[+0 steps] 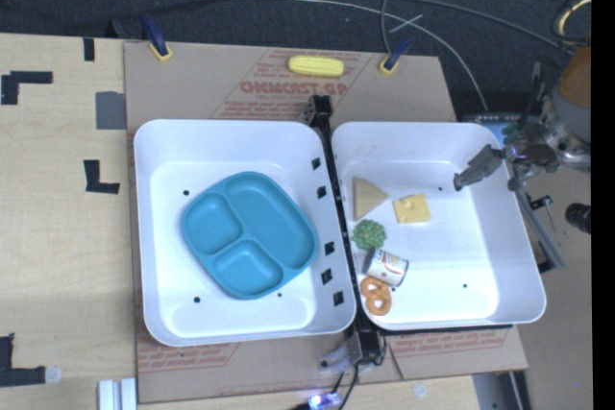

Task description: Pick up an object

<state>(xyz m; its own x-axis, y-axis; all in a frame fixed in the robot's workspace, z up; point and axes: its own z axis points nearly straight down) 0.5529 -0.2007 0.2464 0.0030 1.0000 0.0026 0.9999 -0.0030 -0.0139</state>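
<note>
The right bin (480, 302) holds several small items on its left side: a tan triangular slice (367, 197), a yellow cheese piece (413, 208), a green broccoli floret (369, 232), a small white-and-red can (389, 266) lying on its side, and an orange pretzel ring (377, 300). My gripper (490, 174) hangs over the bin's upper right corner, to the right of the cheese and apart from every item. I see nothing held in it.
A blue divided plate (250, 233) lies in the left bin (163, 302). A yellow oblong object (315, 65) rests on the cardboard behind the bins. Black clips line the wall between the bins. Cables run across the dark floor at the back.
</note>
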